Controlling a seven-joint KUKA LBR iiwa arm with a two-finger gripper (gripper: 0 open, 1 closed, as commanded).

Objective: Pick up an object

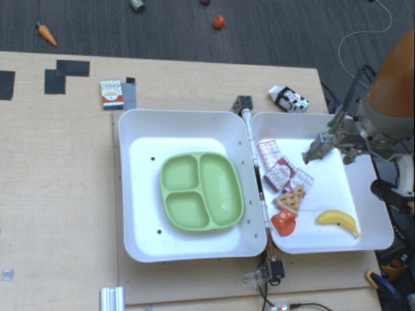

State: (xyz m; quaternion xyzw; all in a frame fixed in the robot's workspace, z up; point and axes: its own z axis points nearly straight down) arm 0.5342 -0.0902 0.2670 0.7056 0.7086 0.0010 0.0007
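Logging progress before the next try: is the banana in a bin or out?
In: the banana lies on the right bin's floor, apart from the gripper.

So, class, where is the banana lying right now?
The banana lies in the right bin, near its front right corner, to the right of the red toy piece and waffle.

We are seeing a pale green tray [202, 192] in a white bin [139, 173], a yellow banana [338, 221], a red pepper [283, 223] and a red-and-white packet [280, 169].
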